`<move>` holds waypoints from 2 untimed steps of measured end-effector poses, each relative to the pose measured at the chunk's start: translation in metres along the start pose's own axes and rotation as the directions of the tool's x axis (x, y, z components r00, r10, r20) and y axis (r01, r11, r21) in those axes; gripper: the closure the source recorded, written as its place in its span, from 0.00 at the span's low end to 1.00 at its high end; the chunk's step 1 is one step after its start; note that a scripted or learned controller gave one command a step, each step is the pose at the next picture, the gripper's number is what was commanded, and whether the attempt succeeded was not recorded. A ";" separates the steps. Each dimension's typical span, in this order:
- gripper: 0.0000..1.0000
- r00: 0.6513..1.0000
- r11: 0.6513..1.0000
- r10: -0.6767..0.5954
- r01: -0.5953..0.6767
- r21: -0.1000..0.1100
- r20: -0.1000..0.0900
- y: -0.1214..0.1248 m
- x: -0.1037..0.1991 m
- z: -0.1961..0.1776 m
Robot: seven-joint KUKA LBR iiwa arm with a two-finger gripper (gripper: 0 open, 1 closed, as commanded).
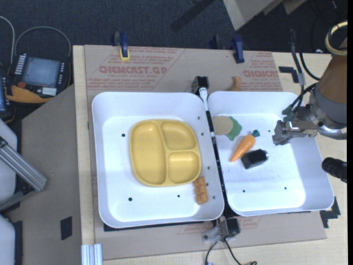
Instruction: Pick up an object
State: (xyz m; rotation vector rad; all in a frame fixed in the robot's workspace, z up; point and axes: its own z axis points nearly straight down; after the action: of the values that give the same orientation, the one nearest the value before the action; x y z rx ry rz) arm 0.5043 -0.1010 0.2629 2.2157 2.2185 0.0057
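Right bin: carrot near gripper.

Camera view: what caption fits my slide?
Gripper hovers over right bin near carrot; yellow plate fills left bin.

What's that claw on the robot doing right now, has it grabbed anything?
Gripper: above the right bin, right of the carrot and black block, touching neither. Nothing seen in it; open or closed cannot be told.
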 end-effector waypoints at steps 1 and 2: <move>1.00 1.000 1.000 -0.005 0.005 0.007 -0.003 0.020 0.055 0.017; 1.00 1.000 1.000 -0.005 0.005 0.004 -0.003 0.047 0.102 0.014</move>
State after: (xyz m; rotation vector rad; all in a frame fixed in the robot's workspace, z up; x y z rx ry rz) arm 0.5510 0.0012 0.2490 2.2132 2.2272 0.0045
